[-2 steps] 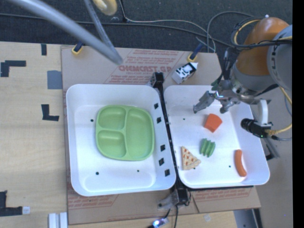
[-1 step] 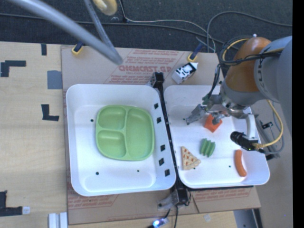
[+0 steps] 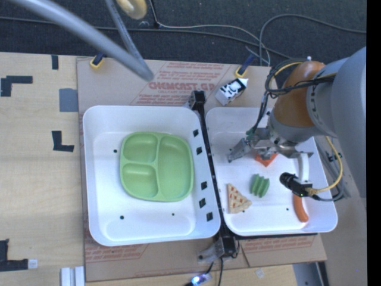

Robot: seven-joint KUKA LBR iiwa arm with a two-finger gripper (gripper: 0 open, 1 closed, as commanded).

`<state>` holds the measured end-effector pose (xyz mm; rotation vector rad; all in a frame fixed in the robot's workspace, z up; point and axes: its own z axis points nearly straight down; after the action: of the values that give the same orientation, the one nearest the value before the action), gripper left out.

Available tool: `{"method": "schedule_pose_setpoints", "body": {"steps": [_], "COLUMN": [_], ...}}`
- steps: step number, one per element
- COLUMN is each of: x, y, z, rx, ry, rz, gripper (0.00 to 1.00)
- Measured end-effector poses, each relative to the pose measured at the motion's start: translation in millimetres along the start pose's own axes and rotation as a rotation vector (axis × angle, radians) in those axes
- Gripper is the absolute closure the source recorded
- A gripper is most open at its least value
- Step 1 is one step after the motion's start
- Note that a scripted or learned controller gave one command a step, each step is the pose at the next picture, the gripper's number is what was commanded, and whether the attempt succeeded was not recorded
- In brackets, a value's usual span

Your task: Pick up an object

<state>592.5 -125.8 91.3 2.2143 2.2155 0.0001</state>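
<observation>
The gripper (image 3: pixel 257 151) hangs low in the right bin (image 3: pixel 324 222), directly over a small orange-red object (image 3: pixel 266 158), probably because this is the piece chosen for picking. Whether the claw is spread or pinching cannot be told, since the wrist covers it. Just below the gripper lies a green ridged piece (image 3: pixel 259 185); to the lower left of it rests a pizza slice (image 3: pixel 237 198), and to the lower right a sausage (image 3: pixel 300 209). The green divided plate (image 3: pixel 157 165) sits in the left bin (image 3: pixel 95 219), far from the gripper.
</observation>
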Motion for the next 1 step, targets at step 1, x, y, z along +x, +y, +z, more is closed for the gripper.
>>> {"method": "schedule_pose_setpoints", "body": {"steps": [1], "x": [1.0], "y": [1.7], "z": [-13.3], "rx": [-0.005], "ry": [0.001], "rz": [-0.002], "gripper": [1.00]}}
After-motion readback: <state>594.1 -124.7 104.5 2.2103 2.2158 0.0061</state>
